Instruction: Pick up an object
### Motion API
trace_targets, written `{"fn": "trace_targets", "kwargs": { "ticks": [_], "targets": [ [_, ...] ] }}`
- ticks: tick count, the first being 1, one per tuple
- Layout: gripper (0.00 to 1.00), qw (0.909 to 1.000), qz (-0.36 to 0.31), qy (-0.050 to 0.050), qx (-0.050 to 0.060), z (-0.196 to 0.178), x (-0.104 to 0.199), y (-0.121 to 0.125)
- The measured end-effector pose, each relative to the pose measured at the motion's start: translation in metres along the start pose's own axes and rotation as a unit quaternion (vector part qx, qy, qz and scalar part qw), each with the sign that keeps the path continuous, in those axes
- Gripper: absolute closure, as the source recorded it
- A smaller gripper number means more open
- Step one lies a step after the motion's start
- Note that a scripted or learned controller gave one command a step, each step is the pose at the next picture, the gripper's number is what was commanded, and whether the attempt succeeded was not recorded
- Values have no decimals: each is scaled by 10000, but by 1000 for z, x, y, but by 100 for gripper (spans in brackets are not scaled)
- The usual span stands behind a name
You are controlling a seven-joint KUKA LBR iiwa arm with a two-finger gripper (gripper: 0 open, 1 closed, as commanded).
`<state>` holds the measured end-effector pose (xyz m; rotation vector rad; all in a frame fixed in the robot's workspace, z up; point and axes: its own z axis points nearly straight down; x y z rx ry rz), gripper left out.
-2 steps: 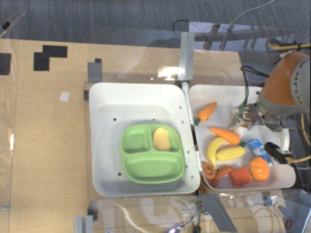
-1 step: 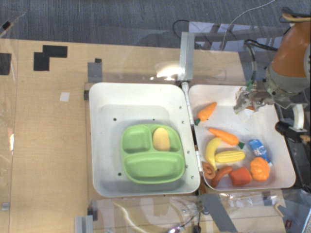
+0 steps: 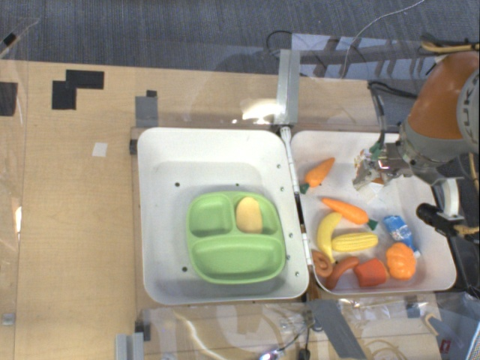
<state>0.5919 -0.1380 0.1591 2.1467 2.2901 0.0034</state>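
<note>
A: Where are the objects to pick?

B: In the right bin (image 3: 448,280). A carrot (image 3: 320,172) lies near its far left corner, and a 2nd, longer carrot (image 3: 346,210) sits nearer the middle. Toward the near edge, a banana (image 3: 325,233) touches a corn cob (image 3: 354,241); a brown sausage (image 3: 337,268) curls at the near left corner, with a red piece (image 3: 370,273) just beside it and an orange fruit (image 3: 401,262) further right. A blue packet (image 3: 398,229) lies just beyond that fruit.

A: And the gripper?

B: The gripper (image 3: 369,172) hangs over the far half of the right bin, to the right of the 1st carrot and apart from it. Whether its fingers are spread or closed, I cannot tell; nothing shows between them. The grey arm (image 3: 448,111) with its orange band comes in over the right edge.

A: The other bin?

B: The left bin (image 3: 161,201) carries a green divided plate (image 3: 236,255) toward its near edge, with 1 yellow lemon (image 3: 249,215) in the plate's far right compartment.
</note>
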Motion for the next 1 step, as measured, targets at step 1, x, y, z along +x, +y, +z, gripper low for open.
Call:
{"fn": "trace_targets", "kwargs": {
  "ticks": [1],
  "targets": [
    [100,9968,795,11,106,-22,83,76]
  ]
}}
